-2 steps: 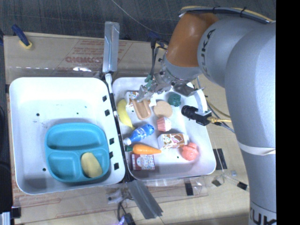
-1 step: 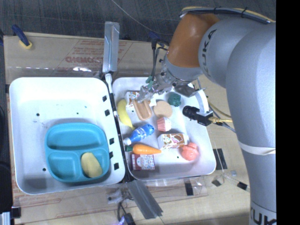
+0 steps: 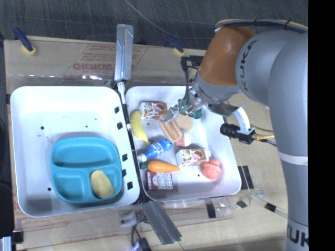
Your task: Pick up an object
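Left bin (image 3: pixel 31 114): holds a blue tray (image 3: pixel 78 161) with a potato (image 3: pixel 102 184) in its lower right compartment.
Right bin (image 3: pixel 230 171): banana (image 3: pixel 137 126), bottle (image 3: pixel 156 149), carrot (image 3: pixel 162 166), cartons, hot dog (image 3: pixel 170 131), pink lump (image 3: pixel 211 168).
Gripper (image 3: pixel 184 109): low over the bin's upper middle, just beside the hot dog; whether it is clenched or released, I cannot tell.
Progress: nothing looks lifted; the grasp and raise remain.

We see open floor along the right bin's (image 3: pixel 230 163) right side and far corner. Its left and middle are crowded: banana (image 3: pixel 137 126), bottle (image 3: pixel 156 150), carrot (image 3: pixel 163 166), cartons (image 3: pixel 191 156). The arm (image 3: pixel 246 61) overhangs its far edge.
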Robot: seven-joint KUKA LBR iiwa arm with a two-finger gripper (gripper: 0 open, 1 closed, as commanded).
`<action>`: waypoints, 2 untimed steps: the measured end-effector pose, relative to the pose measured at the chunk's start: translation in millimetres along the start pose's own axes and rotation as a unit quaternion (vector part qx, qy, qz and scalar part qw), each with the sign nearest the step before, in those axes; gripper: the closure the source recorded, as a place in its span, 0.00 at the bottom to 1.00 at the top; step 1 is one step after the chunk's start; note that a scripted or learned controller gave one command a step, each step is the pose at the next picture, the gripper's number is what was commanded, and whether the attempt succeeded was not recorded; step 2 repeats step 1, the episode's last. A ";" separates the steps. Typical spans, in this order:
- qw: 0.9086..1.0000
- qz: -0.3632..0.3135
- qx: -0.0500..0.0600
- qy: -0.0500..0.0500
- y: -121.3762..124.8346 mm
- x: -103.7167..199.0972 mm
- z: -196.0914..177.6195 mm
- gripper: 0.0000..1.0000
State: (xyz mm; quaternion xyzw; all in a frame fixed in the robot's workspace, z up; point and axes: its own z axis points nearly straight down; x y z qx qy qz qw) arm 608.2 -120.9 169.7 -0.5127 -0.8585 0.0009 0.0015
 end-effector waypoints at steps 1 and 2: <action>0.976 -0.218 -0.001 -0.001 -27.6 10.2 -27.1 1.00; 0.976 -0.218 -0.001 -0.001 -27.6 10.2 -27.1 1.00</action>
